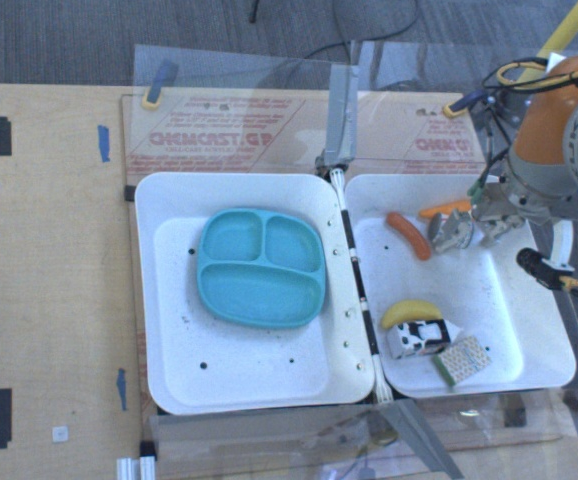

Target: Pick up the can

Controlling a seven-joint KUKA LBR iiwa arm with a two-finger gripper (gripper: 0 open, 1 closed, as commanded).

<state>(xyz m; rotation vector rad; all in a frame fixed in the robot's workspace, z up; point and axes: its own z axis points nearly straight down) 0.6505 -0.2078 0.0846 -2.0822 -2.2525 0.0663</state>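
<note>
Gripper (466, 230) sits low in the right bin (541, 370), in the far part, just right of a red-orange sausage (409, 235) and just below a small orange carrot-like piece (443, 209). Can't tell whether it's released or clenched; the metal parts blur together and nothing shows as grasped. Arm (554, 138) comes in from the right, orange band above the wrist, wrist tipped down and leftward toward the bin floor, cables looped over the top of it.

Can (422, 337), black-and-white patterned, lies near the front-left corner of the right bin, well apart from the gripper. Seems to be on its side, long axis roughly left-right across the view; which end is the top is unclear. Yellow banana (412, 311) touches it along the far side, curving over it. Greenish speckled box (462, 360) lies just beside its right end, tilted, possibly touching.

Left bin (164, 213) holds a teal divided plate (262, 268), flat, about centred. Bins sit side by side on a wood bench (44, 268) with blue tape marks (103, 143).
</note>
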